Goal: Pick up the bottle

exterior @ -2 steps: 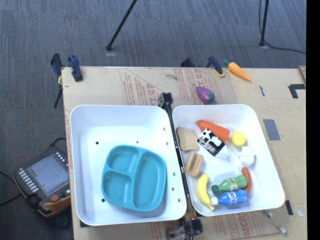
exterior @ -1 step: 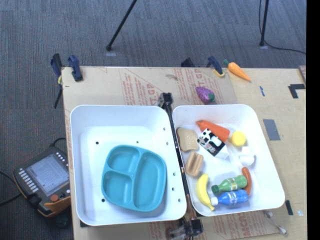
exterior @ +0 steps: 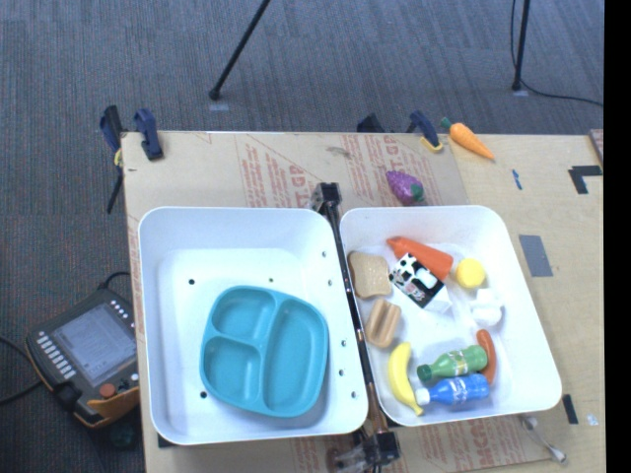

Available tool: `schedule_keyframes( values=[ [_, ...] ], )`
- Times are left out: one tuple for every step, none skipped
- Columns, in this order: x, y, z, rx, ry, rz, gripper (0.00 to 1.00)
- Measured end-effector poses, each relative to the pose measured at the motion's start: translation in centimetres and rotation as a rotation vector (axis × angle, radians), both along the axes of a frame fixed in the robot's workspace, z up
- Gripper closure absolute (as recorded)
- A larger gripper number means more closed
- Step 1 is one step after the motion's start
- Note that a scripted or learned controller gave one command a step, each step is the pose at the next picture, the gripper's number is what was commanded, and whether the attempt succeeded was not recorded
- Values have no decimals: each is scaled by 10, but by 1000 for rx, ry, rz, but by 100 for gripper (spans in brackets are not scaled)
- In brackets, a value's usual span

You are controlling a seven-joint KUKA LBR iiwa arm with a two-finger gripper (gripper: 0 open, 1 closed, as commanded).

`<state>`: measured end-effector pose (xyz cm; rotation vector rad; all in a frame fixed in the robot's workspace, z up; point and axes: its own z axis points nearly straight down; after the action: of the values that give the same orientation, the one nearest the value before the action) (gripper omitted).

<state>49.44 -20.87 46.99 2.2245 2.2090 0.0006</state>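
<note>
Two bottles lie on their sides near the front of the right bin (exterior: 528, 304). The green bottle (exterior: 452, 366) has a white label band and points its cap to the left. Just in front of it lies the blue bottle (exterior: 455, 392) with a white cap, close to the bin's front wall. A banana (exterior: 398, 376) lies right beside both caps on the left, and a red sausage (exterior: 486, 354) sits against the green bottle's right end.
Farther back, the right bin holds a bread slice (exterior: 370, 274), a bun (exterior: 383, 321), a carrot (exterior: 422, 254), a cow-patterned carton (exterior: 415, 279), a lemon (exterior: 470, 273) and a white item (exterior: 485, 311). A teal divided plate (exterior: 264, 351) lies in the left bin (exterior: 168, 264). On the bench behind are a carrot (exterior: 470, 140) and a purple vegetable (exterior: 404, 187).
</note>
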Motion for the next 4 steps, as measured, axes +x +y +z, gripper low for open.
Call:
schedule_keyframes(
  values=[
    [-18, -4, 47, 4, 2, -163, 100],
    [-18, 8, 29, 5, 5, -232, 100],
    [-17, 8, 40, 4, 3, -228, 100],
    [-18, 2, 58, 3, 1, -205, 100]
  ],
)
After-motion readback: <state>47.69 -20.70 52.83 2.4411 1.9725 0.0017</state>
